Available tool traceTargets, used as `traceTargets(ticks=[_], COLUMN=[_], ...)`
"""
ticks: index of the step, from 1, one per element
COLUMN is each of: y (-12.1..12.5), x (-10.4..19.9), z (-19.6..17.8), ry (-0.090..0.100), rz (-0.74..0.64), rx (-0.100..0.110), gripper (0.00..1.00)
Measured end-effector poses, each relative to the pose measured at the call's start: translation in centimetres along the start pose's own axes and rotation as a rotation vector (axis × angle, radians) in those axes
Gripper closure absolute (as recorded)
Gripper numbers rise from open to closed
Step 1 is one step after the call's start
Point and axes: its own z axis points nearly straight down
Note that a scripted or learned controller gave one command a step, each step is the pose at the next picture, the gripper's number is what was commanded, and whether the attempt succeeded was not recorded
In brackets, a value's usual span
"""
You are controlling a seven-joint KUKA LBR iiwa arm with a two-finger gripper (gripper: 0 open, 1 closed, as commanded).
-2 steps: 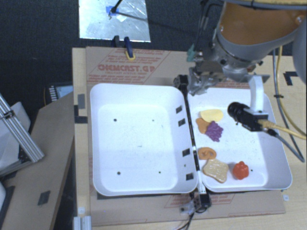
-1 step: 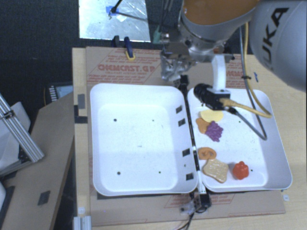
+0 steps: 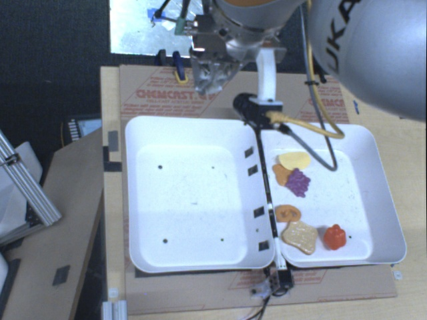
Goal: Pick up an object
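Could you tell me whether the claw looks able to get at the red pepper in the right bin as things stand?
Probably yes: the red pepper lies uncovered, apart from the toast, though the claw hangs beyond the bins.

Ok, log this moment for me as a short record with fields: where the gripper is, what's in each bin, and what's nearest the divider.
gripper: high above the back edge of the left bin, nothing seen between its fingers
right bin: yellow piece, orange piece, purple grapes, small brown piece, toast slice, red pepper
nearest divider: orange piece, small brown piece and toast slice
task state: no object picked up yet
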Motion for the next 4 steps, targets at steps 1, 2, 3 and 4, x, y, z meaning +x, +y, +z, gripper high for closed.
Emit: traceTargets(ticks=[1,2,3,4], y=[6.6,8.3,2.7,-3.2], x=[-5.1,1.3,0.9,1.0], z=[-8.4,-1.6,14.6,11.3], ry=[-0.002,-0.002,-0.007,-0.002], rz=[0.011,0.001,0.009,0.003], rx=[-0.007,0.011,0.02,0.007], gripper=[1.0,1.0,1.0,1.0])
